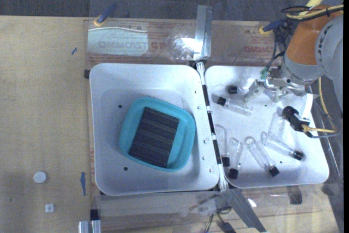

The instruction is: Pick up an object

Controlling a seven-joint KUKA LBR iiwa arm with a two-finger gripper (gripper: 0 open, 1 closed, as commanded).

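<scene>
Seen from above at a slant, the wooden worktop (pixel 43 90) carries two shallow white bins side by side. The left bin (pixel 106 84) holds a turquoise tray (pixel 185 136) set at an angle, and a dark ribbed block (pixel 155 136) lies inside that tray. The right bin (pixel 322 169) holds a scatter of clear plastic vials with black caps: one vial (pixel 232 105) lies near the bin's upper left, another vial (pixel 222 144) lies along the divider between the bins, a third vial (pixel 235 156) and a fourth vial (pixel 260 155) lie side by side toward the front edge, and a fifth vial (pixel 283 145) lies to their right, its cap pointing to the bin's front right corner. The grey arm, with its orange band (pixel 305 46), enters from the right and hangs over the upper right part of the right bin. The gripper (pixel 268 84) sits low above the bin floor, just right of the upper-left vial; whether the jaws are released or clenched cannot be told, as the metal parts blur together there. A black cable connector (pixel 290 116) hangs below the wrist. A small grey disc (pixel 39 177) rests on the worktop well left of the bins.
</scene>
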